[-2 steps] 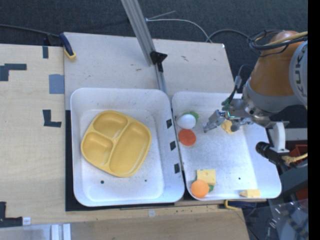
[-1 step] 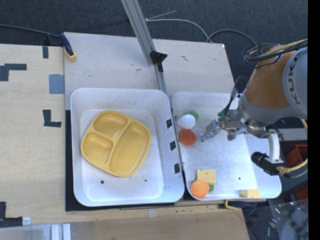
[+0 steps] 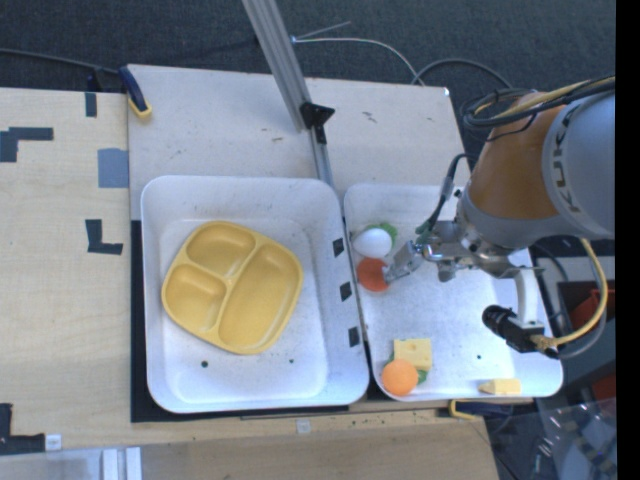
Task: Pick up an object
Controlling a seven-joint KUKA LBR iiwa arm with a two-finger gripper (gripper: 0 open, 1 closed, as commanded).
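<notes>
Nearest the lower edge of the frame, in the right bin, an orange ball is seen at the bin's lower left corner, touching a yellow block just above it; a small yellow piece lies near the bin's lower right corner, well apart from both. In the left bin, a yellow divided plate is laid flat, a little left of the bin's middle.

Further up the right bin, the gripper is lowered at the bin's left-centre; its metal end is seen just beside a red-orange object, and whether the two touch cannot be told; a white ball lies just above that object, with a scrap of green at its upper right edge. How wide the gripper stands cannot be told, since its tip is small, blurred and partly covered by the wrist; nothing is seen held in it.

The arm, grey with an orange band, is cut off at the right edge of the frame and hides the right bin's upper right part; a black fitting with cables hangs over the bin's right rim.

Farthest off, a metal rail runs from the top edge down toward the gap between the bins.
</notes>
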